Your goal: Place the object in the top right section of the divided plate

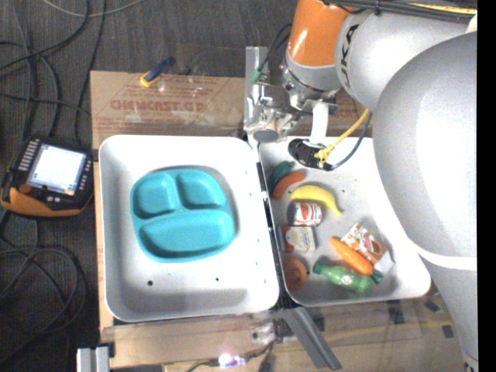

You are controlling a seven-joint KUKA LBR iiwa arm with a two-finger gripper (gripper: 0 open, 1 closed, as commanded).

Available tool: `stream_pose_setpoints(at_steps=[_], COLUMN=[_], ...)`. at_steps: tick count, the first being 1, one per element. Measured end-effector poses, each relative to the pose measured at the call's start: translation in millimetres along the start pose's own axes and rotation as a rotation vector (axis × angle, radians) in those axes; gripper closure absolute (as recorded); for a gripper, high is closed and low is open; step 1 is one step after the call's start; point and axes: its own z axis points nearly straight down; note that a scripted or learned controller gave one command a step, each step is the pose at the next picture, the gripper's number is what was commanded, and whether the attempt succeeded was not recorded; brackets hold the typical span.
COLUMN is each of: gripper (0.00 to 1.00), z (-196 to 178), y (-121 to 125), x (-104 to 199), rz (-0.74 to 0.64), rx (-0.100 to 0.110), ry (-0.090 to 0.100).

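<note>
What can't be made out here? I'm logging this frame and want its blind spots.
- Gripper: small, lost against wrist clutter at the bins' far edge, camera view.
- Right bin: right side hidden by the arm.
- Small packet: label too small to read.

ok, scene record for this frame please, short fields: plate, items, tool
plate: blue divided plate in the left bin, all three sections bare
items: right bin holds banana, carrot, green bottle, small can and other toy food
tool: tool at the bins' far edge, above the divider, nothing visibly held
task: not yet done
</note>
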Motion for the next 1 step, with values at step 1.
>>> stream_pose_setpoints(at_steps=[1], gripper=[1.0], z=[18.9], y=[-84.1], x=[12.5], rz=[0.018], rx=[0.002], ry=[0.0])
